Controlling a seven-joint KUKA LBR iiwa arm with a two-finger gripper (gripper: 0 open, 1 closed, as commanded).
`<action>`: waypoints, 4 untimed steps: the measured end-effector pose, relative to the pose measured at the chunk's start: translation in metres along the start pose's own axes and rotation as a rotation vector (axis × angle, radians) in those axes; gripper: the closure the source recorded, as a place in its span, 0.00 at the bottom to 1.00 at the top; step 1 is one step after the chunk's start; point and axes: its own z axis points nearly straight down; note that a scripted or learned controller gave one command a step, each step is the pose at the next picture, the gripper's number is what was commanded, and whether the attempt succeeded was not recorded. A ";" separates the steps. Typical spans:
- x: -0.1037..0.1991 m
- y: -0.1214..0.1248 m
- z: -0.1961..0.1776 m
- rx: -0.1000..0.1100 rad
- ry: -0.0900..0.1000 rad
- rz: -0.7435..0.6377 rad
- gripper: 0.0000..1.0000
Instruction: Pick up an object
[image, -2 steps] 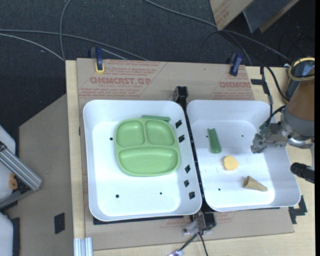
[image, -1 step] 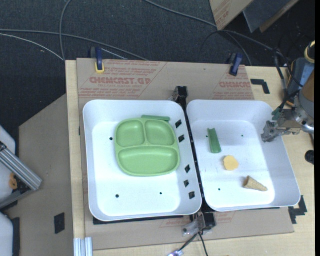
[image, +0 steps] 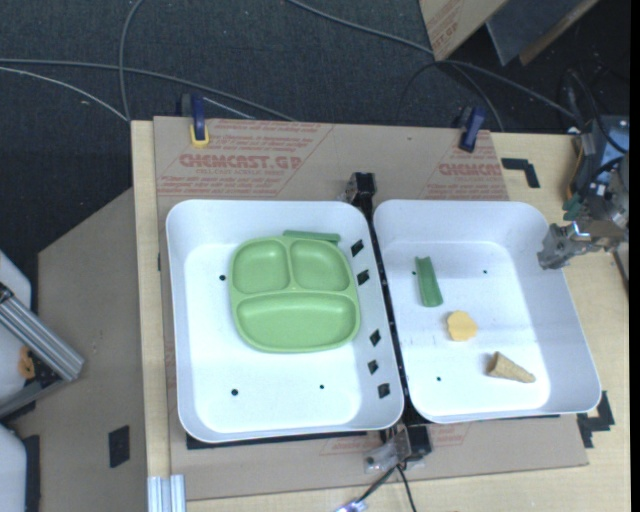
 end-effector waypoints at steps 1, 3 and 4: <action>0.057 0.023 0.006 0.004 0.003 -0.005 1.00; 0.159 0.047 0.030 0.009 0.005 -0.004 1.00; 0.203 0.067 0.027 0.004 0.004 -0.004 1.00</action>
